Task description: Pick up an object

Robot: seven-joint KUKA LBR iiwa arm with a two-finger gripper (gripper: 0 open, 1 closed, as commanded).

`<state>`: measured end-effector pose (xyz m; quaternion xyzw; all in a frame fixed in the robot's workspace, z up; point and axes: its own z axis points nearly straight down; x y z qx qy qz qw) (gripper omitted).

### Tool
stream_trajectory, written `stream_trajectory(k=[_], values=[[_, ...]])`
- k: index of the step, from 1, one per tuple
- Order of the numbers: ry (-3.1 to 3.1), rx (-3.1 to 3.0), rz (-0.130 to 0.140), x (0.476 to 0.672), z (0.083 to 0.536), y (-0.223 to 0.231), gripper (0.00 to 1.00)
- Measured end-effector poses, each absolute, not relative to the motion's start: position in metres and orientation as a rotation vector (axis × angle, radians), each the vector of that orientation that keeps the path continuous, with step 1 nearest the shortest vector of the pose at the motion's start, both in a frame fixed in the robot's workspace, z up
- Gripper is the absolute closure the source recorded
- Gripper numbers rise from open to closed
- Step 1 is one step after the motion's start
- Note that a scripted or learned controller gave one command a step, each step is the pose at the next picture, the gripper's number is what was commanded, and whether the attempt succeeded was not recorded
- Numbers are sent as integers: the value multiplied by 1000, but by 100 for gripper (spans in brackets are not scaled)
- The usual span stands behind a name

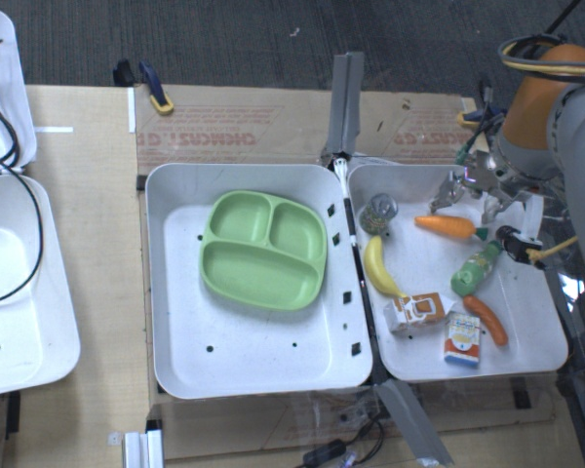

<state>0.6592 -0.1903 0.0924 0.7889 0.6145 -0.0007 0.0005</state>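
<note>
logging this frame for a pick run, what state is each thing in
pale green three-compartment plastic tray: flat in the left white bin, nothing on it
yellow banana: lying in the right white bin
orange carrot: lying flat
green plastic bottle: on its side
orange-and-white carton: toppled
small white juice box: lying flat
gripper: above the right bin, holding nothing visible

Setting: robotics lab test station. Evidence: grey industrial arm (565, 115) with orange band reaching over a plywood-topped bench (244, 125); two shallow white bins (166, 291) set side by side; toy food props, including a banana (378, 267) and a carrot (447, 226); loose black cables (10, 144); dark carpet floor (273, 18).
</note>
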Motion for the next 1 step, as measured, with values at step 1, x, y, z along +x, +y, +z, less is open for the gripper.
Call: stream_trajectory(k=[1], values=[[1930,2478,-2,659,92,-190,0]])
